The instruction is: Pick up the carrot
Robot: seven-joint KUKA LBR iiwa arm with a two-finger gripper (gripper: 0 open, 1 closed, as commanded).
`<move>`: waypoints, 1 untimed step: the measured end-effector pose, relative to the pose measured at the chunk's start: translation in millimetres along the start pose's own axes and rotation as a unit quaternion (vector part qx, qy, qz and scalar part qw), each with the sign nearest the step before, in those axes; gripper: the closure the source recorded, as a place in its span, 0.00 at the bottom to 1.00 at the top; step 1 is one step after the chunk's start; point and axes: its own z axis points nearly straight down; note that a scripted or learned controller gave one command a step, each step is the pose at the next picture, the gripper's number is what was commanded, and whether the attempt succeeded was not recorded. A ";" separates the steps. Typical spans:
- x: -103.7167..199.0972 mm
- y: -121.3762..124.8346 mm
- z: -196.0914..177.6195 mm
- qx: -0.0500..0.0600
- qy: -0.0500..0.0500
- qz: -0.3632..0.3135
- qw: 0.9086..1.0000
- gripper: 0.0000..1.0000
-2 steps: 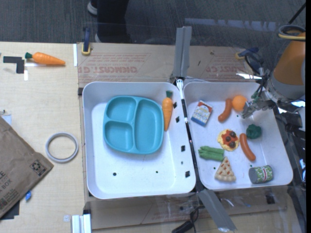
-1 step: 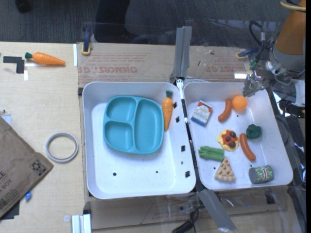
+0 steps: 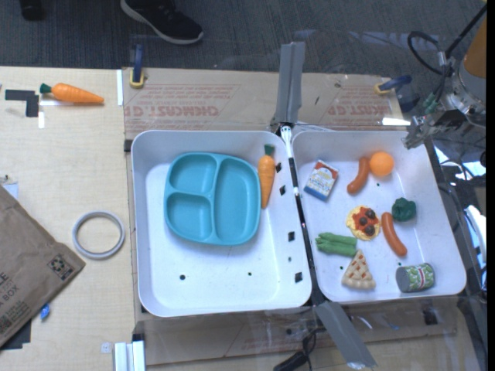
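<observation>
An orange carrot (image 3: 267, 178) with a green top lies in the left bin (image 3: 216, 284), against its right wall and beside the right rim of a blue divided plate (image 3: 214, 199). A second carrot (image 3: 71, 93) lies outside the bins on the wooden bench at the far left. My gripper (image 3: 424, 128) hangs at the back right corner of the right bin (image 3: 448, 230), far from both carrots. It is dark and partly lost among cables.
The right bin holds a small carton (image 3: 320, 181), a sausage (image 3: 358, 175), an orange (image 3: 380, 163), broccoli (image 3: 403, 208), a round pizza (image 3: 363, 222), green beans (image 3: 336, 243), a pizza slice (image 3: 357, 270) and a can (image 3: 415, 277). A tape ring (image 3: 98, 233) lies left of the bins.
</observation>
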 end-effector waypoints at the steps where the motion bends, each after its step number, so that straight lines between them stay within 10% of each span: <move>1: 38.9 15.0 -43.6 -0.001 0.000 -0.188 0.982 1.00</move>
